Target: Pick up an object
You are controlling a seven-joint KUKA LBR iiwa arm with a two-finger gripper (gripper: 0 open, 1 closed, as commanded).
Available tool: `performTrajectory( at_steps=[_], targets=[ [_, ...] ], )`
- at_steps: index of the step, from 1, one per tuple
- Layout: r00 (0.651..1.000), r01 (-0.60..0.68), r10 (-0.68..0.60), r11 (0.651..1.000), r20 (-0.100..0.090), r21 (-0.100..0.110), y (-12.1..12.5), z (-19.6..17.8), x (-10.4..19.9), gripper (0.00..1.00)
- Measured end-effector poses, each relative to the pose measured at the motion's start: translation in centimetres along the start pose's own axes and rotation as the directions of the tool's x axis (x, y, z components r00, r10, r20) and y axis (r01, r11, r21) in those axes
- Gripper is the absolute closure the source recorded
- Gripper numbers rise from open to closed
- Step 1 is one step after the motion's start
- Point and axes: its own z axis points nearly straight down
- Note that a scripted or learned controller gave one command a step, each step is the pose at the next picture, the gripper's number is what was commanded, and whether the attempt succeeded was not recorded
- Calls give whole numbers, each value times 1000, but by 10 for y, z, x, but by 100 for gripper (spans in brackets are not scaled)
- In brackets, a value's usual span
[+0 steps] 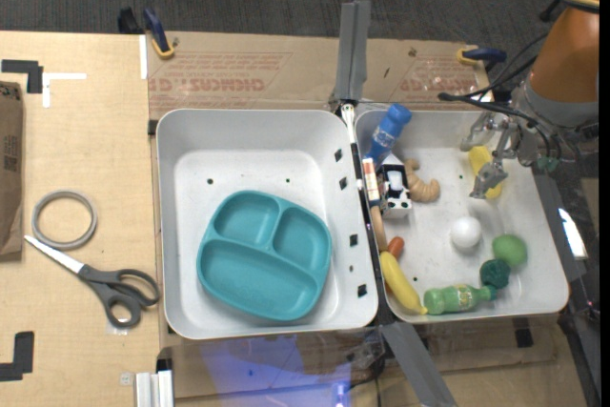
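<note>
In the right bin [534, 205], near its far right corner, the gripper [493, 169] hangs over a yellow object [481, 159]. The fingers [488, 178] point down beside that object; whether they are open or closed on it cannot be told.

Other contents of the right bin:
- blue bottle [389, 131] at the far left corner, tilted
- black-and-white toy [395, 189] against the left wall, with a tan piece [425, 189] just beside it
- white ball [465, 234] near the centre
- green ball [510, 250] at the right wall
- dark green piece [495, 274] just below it
- green bottle [455, 298] lying along the near wall
- banana [400, 281] at the near left corner

The left bin [191, 138] holds a teal divided plate [264, 254].

On the bench, left of the bins, lie scissors [100, 279] and a tape roll [64, 217].
</note>
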Motion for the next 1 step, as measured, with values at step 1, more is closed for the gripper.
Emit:
performTrajectory(
  at_steps=[1],
  targets=[
    [1000, -2, 2, 1000, -10, -2, -1, 12, 6, 0]
  ],
)
